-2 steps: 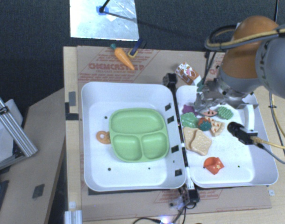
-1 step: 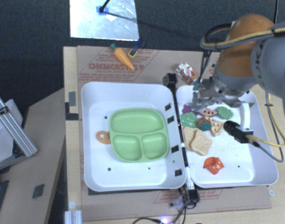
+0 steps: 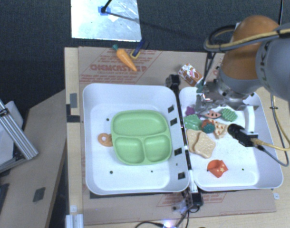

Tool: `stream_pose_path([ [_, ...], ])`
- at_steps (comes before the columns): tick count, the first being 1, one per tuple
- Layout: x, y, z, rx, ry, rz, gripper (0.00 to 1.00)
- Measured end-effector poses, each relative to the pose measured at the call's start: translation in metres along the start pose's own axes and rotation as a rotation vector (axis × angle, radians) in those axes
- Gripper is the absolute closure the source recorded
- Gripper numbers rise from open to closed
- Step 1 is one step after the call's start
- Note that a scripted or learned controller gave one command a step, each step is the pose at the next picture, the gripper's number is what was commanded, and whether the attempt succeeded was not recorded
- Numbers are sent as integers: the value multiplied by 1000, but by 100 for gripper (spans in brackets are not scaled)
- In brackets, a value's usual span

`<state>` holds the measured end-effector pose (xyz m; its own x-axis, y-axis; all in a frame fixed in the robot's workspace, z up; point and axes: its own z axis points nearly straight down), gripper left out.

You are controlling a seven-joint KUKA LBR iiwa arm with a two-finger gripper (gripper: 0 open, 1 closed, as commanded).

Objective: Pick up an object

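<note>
Jaws (image 3: 205,100) low over toy food pile (image 3: 207,122) in right bin (image 3: 265,170); grip state unclear.

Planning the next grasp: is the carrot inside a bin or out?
Out. The carrot lies on the cardboard behind the left bin.

Small toy foods lie clustered in the right white bin (image 3: 266,172): tan bread slices (image 3: 200,143) at centre, red piece (image 3: 217,167) at 6 o'clock, green leaf (image 3: 229,114) at 12 o'clock.

Dark blue-grey carpeted floor (image 3: 31,37) at far left, pale wooden tabletop (image 3: 50,127) under printed cardboard sheet (image 3: 149,63), shiny silver sheet (image 3: 106,12) lying far behind, metal frame (image 3: 9,127) at left edge
</note>
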<state>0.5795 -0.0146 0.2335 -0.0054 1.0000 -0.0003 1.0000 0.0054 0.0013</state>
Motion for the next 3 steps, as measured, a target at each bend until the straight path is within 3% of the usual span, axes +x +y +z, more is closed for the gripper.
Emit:
stream_pose_path([
  [1, -11, -4, 3, 1, 0, 6, 100],
  [3, 1, -1, 1, 0, 0, 0, 100],
])
